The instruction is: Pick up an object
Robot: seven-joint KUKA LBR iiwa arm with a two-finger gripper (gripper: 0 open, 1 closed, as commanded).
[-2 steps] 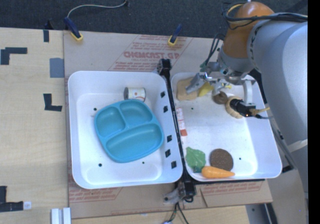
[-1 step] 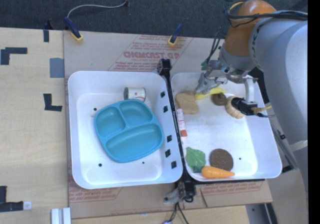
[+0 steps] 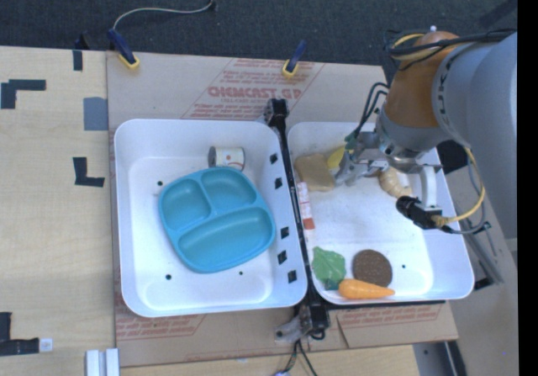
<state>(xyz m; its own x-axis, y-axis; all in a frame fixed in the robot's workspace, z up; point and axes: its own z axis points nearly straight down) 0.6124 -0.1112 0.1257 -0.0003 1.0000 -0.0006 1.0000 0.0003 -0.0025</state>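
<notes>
While I watch from the overhead camera, the arm [image 3: 454, 88] reaches in from the right and its gripper [image 3: 351, 166] hangs low over the far part of the right bin [image 3: 437, 278]. I cannot tell whether the fingers are apart or together: their metal parts merge with what lies under them. At the tip I see a pale tan object [image 3: 313, 169] just to the left of the gripper, against the bin's left wall, and a small yellow piece [image 3: 338, 156] right at the tip; contact with either is unclear. A second pale lump [image 3: 392, 182] sits just right of the gripper, partly hidden under the wrist hardware.

Along the near edge of the right bin lie a green leafy piece [image 3: 329, 265], a brown round disc [image 3: 371, 267] and an orange carrot [image 3: 365, 288], the carrot touching or nearly touching the disc and the green piece. Between that row and the gripper, the middle of the bin floor is bare white, so I have open room there. The far left corner is tight: the tan object is crowded by the wall and the black clips on the divider [image 3: 286, 189].

Over in the left bin [image 3: 134, 223], a blue divided plate [image 3: 217, 216] takes up the middle, and a small cup [image 3: 227, 156] lies on its side just beyond the plate's far edge.
</notes>
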